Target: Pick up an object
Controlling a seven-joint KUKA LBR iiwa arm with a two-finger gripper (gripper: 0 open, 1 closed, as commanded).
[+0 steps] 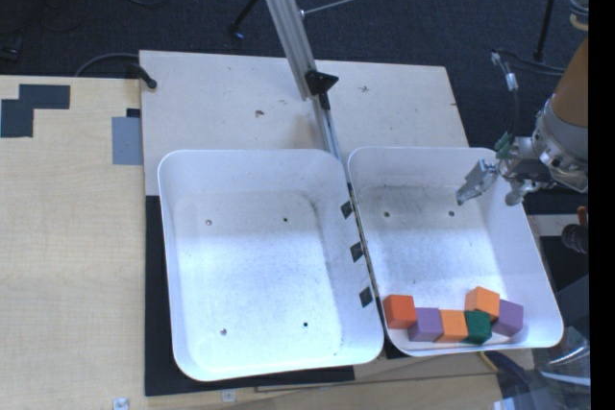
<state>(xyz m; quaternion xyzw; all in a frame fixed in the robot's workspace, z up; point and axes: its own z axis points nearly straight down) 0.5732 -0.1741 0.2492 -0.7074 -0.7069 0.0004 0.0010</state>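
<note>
**Blocks bunched in the right bin's near corner, gripper up by the far rim**

Blocks [452, 316], a small cluster of them, sit packed along the near wall of the right bin [538, 283]. Reading across: an orange block [399, 309] on the left, a purple block [426, 324] touching it, another orange block [454, 324] next in line, then a green block [478, 326]. Behind the green one sits a third orange block [483, 301], and a second purple block [508, 316] closes the row at the right.

And the gripper [492, 184] hangs at the bin's far right edge, well apart from that cluster. Its fingers are spread, one grey finger [473, 181] reaching over the bin floor, nothing between them. The arm's wrist [562, 144] comes in from the right, above the bin rim.

The left bin [183, 206] lies just beside, the two rims touching along the middle. A slanted aluminium post [286, 19] rises from the board behind both bins.
</note>
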